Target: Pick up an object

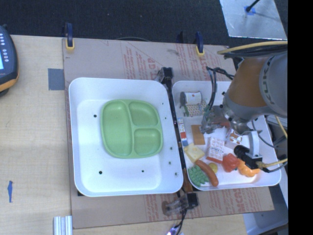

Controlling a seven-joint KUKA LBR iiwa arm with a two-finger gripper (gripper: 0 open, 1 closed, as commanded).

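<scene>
Far left edge: dark handheld pendant [6, 58], rounded, yellow-trimmed, lying on the pale wood bench [29, 146].
Bench sheet: brown cardboard [142, 58] with faded red print, pinned at the back edge by two blue-and-yellow clamps [70, 37].
Left bin: shallow white bin [88, 175], smooth plastic, rounded corners, small dark holes in the floor.
In it: pale green plate [131, 129], matte, rounded-square, split into three compartments, lying flat near the middle.
Right bin: second white bin [264, 180], just beside the first, crowded with small goods.
Its load: white printed packet [215, 149], tan flat block [198, 134], yellow wedge [194, 153], green ribbed piece [198, 176] with an orange-brown sausage shape [211, 174] across it, red lumpy toy [230, 162], orange piece [247, 170].
Gripper: metal gripper [211, 123] low over the right bin's middle, near the tan block; open or closed, cannot tell, and nothing visibly held.
Arm: grey shell with orange band [249, 84], reaching in from the right.
Room: dark floor behind the bench.
</scene>
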